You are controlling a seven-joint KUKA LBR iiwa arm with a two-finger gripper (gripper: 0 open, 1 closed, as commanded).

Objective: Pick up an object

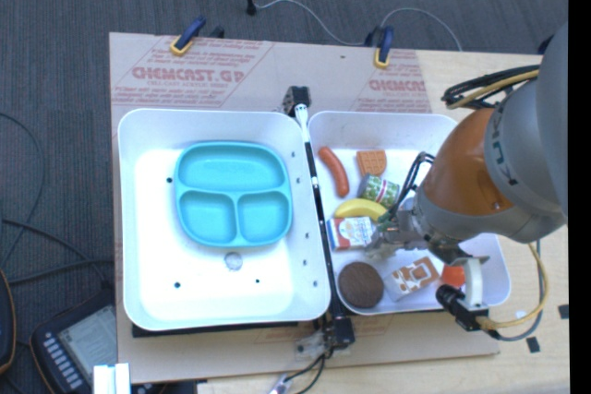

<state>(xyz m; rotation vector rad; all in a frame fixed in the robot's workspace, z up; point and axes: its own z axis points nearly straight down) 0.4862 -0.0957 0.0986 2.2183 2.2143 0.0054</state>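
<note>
On the left of my worktop (129, 60), the left bin (157, 291) holds a smooth blue tray (234, 194) with three compartments and a small clear disc (235, 261) lying just below it. Across the shared rim, the right bin (434, 125) is crowded: a glossy red sausage (334, 171) lying slantwise, a tan ridged cracker (371, 161), a green can (378, 190) tipped on its side, a curved yellow banana (358, 209), a small printed carton (347, 233) and a dark brown round cookie (360, 284). My claw (392, 233) comes in from the right, low over the bin's middle. The carton sits just left of it, the banana up and left with its long axis running left to right, a flat brown-and-white packet (413, 277) just below. Whether the claw is spread or pressed together I cannot tell; my wrist hides it. I judge the carton the nearest thing to take.
</note>
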